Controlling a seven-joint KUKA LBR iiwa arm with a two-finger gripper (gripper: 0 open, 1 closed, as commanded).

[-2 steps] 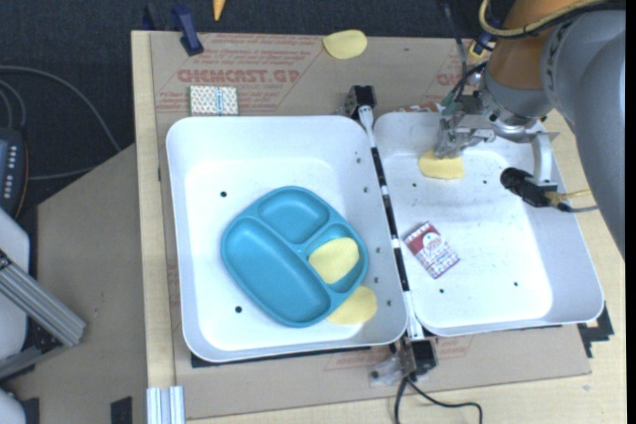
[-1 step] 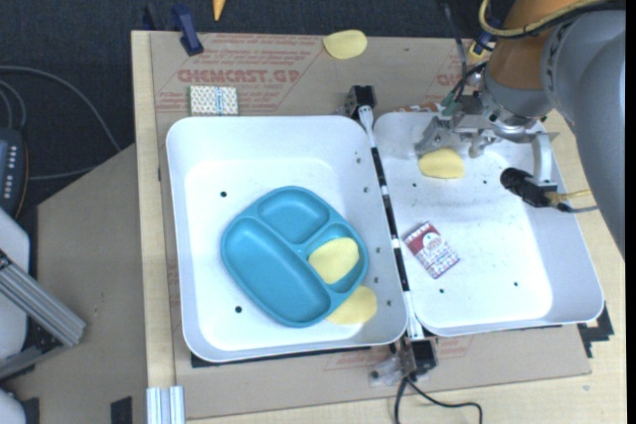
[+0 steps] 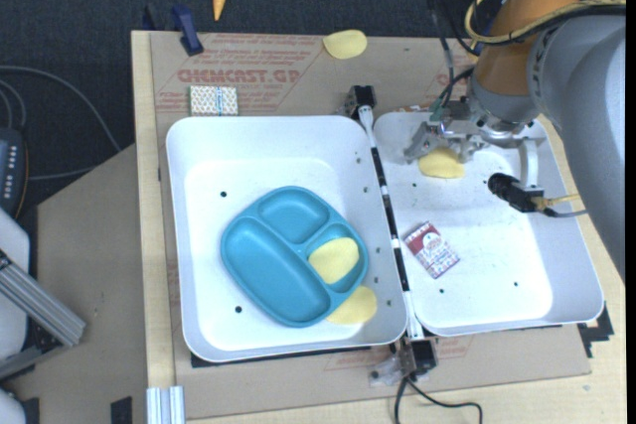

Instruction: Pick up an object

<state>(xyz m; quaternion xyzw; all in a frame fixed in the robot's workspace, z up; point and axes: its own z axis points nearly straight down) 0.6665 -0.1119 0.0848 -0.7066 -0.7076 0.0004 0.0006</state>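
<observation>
Gripper (image 3: 443, 142) at the right bin's (image 3: 556, 308) far edge, directly over a yellow piece (image 3: 443, 167); jaw state cannot be told. Open floor nearer, beside a red packet (image 3: 432, 248).

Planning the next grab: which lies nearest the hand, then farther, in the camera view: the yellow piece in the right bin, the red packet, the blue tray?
1. Yellow piece, right beneath the hand.
2. Red packet, mid right bin.
3. Blue tray, left bin.
</observation>
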